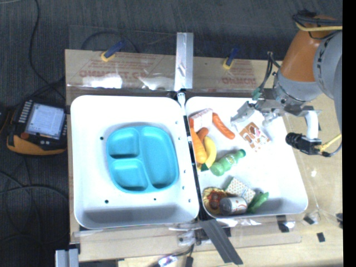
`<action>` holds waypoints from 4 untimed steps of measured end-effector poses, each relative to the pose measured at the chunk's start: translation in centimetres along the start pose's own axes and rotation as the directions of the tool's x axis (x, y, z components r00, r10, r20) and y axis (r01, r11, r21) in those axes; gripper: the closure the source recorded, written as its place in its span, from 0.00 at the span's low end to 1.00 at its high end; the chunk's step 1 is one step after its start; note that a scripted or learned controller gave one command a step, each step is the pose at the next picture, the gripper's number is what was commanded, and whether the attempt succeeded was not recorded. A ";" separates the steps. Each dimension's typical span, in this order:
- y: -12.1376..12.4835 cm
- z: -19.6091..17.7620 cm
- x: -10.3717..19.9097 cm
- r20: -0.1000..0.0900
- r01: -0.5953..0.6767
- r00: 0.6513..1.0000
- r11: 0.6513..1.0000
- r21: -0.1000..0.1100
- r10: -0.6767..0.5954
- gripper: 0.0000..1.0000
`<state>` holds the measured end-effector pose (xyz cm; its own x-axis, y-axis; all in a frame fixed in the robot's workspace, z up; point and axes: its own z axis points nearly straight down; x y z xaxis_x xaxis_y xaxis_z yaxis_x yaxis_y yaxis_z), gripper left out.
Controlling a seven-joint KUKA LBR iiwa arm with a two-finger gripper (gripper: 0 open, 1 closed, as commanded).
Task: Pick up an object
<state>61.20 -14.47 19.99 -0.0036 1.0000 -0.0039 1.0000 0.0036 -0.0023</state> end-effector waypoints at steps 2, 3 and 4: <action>4.1 9.7 -3.1 0.007 0.056 0.998 0.998 -0.001 -0.056 1.00; 0.8 -2.3 -2.9 -0.001 0.132 0.991 0.991 -0.002 -0.132 1.00; -1.7 1.7 -3.8 -0.004 0.031 0.999 1.000 0.000 -0.031 1.00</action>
